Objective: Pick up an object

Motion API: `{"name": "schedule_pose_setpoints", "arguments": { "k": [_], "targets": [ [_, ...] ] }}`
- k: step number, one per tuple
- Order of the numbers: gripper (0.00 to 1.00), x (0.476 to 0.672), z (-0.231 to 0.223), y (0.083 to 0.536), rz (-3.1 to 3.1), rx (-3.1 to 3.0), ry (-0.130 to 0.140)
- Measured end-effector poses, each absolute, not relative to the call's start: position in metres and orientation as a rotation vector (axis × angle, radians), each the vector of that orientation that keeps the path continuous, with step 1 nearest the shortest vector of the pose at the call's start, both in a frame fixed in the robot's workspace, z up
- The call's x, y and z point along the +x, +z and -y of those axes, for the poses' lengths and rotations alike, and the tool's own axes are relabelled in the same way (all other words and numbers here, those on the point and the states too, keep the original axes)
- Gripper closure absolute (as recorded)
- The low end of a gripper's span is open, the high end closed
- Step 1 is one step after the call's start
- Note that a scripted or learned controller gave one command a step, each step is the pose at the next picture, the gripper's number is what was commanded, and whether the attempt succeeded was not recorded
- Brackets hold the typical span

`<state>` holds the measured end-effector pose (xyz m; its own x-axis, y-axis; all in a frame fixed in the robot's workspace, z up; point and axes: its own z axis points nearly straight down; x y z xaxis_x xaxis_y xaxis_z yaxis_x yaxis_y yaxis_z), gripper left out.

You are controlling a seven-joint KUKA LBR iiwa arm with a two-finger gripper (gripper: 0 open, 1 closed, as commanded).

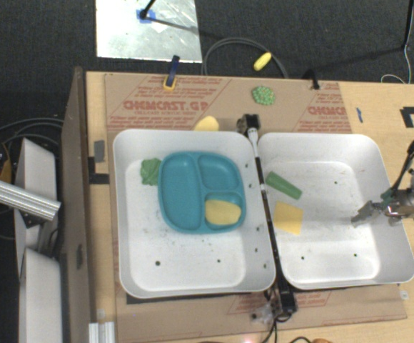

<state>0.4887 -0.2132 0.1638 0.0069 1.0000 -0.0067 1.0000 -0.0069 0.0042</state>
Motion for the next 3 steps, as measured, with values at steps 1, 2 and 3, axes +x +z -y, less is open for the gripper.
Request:
{"name": "schedule_pose_setpoints", "arguments": {
  "k": [1,2,3],
  "targets": [
    [0.00,0.489,0.193,0.203,-2.224,2.212,0.004],
    [0.00,0.486,0.108,0.116,-2.239,2.215,0.000],
    [0.00,0.486,0.213,0.106,-2.210,2.225,-0.004]
  ]
}}
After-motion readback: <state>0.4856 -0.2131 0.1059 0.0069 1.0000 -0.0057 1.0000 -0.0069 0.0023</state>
